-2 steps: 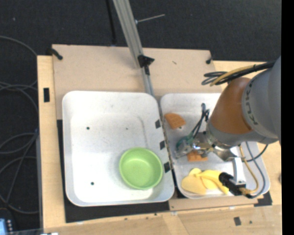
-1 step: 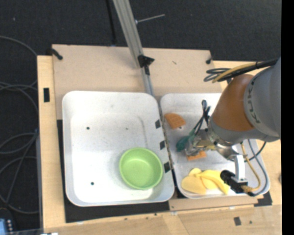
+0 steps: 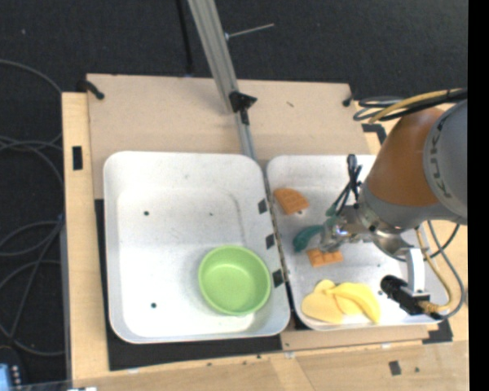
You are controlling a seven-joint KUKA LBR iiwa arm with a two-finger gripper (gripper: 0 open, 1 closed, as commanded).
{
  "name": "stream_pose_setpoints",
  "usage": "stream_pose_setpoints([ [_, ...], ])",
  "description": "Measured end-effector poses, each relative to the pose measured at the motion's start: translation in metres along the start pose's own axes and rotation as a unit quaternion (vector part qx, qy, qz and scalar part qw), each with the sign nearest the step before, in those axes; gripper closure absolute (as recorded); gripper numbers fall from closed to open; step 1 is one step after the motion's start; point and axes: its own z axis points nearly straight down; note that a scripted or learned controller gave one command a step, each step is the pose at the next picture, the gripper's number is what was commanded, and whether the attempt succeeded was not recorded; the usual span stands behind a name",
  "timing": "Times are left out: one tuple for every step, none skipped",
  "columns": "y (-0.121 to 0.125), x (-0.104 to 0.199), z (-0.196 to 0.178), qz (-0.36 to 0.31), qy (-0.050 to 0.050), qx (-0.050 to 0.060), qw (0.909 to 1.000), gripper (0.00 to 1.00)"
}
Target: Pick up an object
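Tool [image 3: 336, 236] reach puts us low in the right bin [image 3: 310, 169], right over a small orange block [image 3: 324, 257] and beside a teal piece [image 3: 306, 236]. We cannot tell its opening. Yellow bananas [image 3: 341, 302] lie at that bin's near edge; a green bowl [image 3: 234, 279] sits in the left bin [image 3: 147, 186].

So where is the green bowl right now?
The green bowl sits in the left bin, near its bottom right corner, just across the divide from the yellow bananas in the right bin.
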Motion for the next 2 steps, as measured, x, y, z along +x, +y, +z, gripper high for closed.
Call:
stream_pose_setpoints([
  [-0.004,0.007,-0.055,-0.001,0.0,-0.001,1.0,1.0],
  [-0.002,0.006,-0.087,-0.001,0.0,0.0,1.0,1.0],
])
